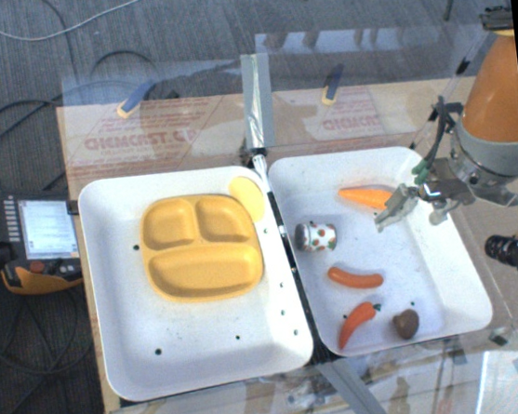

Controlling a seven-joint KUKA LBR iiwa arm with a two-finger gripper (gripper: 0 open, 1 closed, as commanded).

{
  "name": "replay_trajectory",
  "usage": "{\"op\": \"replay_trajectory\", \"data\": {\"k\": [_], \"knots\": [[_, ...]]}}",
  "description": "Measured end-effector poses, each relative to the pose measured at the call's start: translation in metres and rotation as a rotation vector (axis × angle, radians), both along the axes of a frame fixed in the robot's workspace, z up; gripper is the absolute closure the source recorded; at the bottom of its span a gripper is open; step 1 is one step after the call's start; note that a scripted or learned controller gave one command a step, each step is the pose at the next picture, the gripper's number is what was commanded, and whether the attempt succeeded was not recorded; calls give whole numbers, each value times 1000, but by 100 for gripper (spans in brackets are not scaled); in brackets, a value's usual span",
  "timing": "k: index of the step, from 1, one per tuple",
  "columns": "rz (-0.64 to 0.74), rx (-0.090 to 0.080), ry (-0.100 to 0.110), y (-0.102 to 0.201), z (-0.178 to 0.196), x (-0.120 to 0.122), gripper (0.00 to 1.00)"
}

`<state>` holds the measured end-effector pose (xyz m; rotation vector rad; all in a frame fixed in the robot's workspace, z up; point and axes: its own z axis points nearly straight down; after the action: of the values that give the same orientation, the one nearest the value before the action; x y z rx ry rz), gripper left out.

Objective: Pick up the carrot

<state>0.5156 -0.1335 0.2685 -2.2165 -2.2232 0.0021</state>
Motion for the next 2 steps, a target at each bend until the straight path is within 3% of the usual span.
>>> {"op": "replay_trajectory", "data": {"k": [1,2], "knots": [[-123,-1,0,-45,3,46,0],[-125,-4,1,-79,-93,98,0]]}}
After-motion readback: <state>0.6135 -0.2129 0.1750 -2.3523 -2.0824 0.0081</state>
